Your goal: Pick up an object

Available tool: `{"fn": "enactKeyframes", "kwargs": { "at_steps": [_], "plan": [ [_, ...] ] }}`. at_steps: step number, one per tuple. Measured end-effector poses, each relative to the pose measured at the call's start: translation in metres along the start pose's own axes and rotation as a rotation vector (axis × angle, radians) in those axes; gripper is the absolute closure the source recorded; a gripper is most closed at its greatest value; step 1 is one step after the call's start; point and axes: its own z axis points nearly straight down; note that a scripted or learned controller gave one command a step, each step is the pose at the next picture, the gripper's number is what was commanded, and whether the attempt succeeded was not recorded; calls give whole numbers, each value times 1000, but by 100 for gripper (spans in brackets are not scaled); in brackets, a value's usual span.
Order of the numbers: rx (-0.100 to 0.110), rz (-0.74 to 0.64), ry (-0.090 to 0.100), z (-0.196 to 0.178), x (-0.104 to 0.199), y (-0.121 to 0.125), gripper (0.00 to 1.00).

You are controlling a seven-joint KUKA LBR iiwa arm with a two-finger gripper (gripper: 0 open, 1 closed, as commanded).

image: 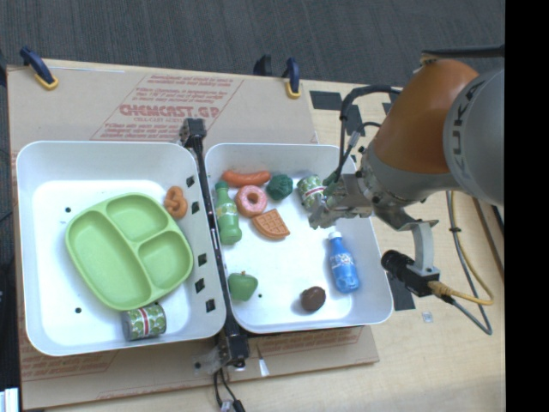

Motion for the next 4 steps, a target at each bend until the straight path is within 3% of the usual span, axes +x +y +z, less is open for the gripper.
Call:
{"fn": "enactKeyframes", "kwargs": {
  "at_steps": [1, 2, 3, 4],
  "plan": [
    [1, 0, 0, 0, 0, 0, 0],
    [7, 2, 1, 102, -89, -36, 0],
    [5, -3, 2, 158, -64, 54, 0],
    [5, -5, 2, 148, -64, 55, 100]
  ]
}}
